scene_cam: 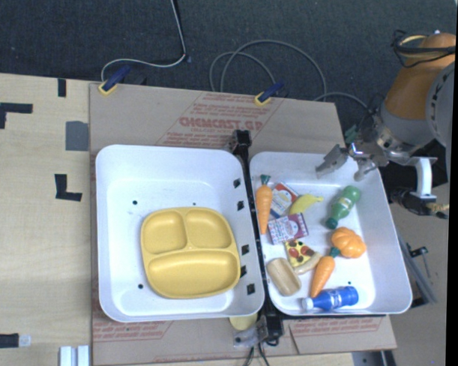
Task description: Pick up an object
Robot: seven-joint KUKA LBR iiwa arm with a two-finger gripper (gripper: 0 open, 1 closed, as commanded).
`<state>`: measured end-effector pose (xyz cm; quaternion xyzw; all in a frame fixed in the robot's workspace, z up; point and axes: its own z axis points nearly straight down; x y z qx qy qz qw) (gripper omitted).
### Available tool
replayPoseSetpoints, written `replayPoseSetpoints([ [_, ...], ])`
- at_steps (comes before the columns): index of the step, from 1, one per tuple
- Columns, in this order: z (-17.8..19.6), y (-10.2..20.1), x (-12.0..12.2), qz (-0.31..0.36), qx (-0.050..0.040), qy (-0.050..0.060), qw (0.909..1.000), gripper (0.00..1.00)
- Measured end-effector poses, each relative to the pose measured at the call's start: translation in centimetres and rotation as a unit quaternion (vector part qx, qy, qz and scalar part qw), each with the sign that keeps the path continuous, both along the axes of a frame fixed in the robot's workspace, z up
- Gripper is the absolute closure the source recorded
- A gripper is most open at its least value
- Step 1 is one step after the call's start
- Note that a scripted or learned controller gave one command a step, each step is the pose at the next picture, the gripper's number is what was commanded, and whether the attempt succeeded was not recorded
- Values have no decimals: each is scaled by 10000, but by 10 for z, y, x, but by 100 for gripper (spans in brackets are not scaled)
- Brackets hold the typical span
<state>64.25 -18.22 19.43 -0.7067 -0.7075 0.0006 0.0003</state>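
Upper right of frame: gripper [344, 163] over the right bin's [388, 244] top rim, fingers spread, nothing btwn them.
Green bottle [341, 206] lies just below it, w/ banana [306, 203] to the lower left; orange pumpkin [348, 242], two carrots and blue bottle [330, 299] sit further down. Yellow tray [190, 252] fills left bin [115, 212], well apart.

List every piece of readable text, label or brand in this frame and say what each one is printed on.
"CHEMCAST GP": red print on the brown sheet under the bins, seen upside down; the smaller red lines around it are too blurred to read.
Pink packet in the right bin: print too small to read.
Blue bottle: no legible label.
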Motion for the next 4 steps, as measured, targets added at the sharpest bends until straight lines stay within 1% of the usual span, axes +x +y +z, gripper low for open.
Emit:
replayPoseSetpoints([
  [1,-94,27,-71,-5,-19,-17,10000,0],
  [2,-96,45,-8,-39,-58,-96,9999,0],
  [4,-96,50,3,-50,-96,-70,9999,0],
])
